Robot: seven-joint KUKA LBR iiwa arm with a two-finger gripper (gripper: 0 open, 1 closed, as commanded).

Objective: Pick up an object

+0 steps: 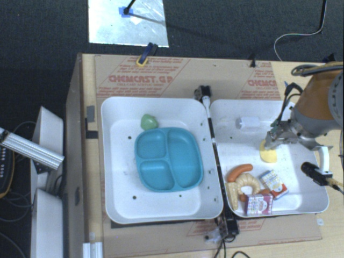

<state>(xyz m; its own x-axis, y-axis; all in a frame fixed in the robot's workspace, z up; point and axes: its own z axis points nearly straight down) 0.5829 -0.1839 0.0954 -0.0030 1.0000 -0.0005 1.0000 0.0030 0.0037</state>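
**Claw lowered over a yellow object in the right bin**

Here the gripper is seen just above a yellow object, apparently touching its top; whether it is clenched or released cannot be told. Below and to its left, a sausage and small packets are gathered.

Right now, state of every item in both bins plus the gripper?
gripper: low in right bin, right over the yellow piece; grip unclear
yellow piece: on bin floor
blue divided tray: flat in left bin
green object: beside tray's top edge
sausage: lying flat
pink carton: on its side
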